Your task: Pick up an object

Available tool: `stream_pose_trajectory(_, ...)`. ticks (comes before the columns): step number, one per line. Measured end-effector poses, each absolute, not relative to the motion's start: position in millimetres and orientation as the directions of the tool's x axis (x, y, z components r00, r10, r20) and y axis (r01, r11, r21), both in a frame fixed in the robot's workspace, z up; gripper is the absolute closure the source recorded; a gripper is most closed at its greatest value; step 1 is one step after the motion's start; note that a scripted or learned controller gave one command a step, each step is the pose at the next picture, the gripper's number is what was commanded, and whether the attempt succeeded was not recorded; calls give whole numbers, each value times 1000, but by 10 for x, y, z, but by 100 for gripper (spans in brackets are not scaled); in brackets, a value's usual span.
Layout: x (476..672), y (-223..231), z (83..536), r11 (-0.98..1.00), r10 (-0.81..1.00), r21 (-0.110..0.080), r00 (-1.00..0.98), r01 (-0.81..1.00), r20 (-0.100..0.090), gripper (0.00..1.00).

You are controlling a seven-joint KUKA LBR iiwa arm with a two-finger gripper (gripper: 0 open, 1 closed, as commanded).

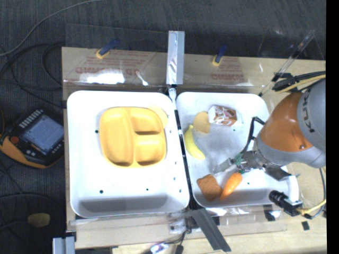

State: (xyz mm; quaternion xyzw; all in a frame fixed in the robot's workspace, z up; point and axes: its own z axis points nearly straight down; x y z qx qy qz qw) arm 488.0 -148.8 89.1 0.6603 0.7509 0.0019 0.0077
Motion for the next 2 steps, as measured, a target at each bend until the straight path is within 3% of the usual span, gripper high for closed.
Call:
stream_pose_trajectory(1, 4840, -1559, 1423, 539, 842, -2, -539, 842, 0, 0)
stream_pose_trajectory(2, 4837, -1453, 932, 198, 980, -2, -197, 980, 1, 0)
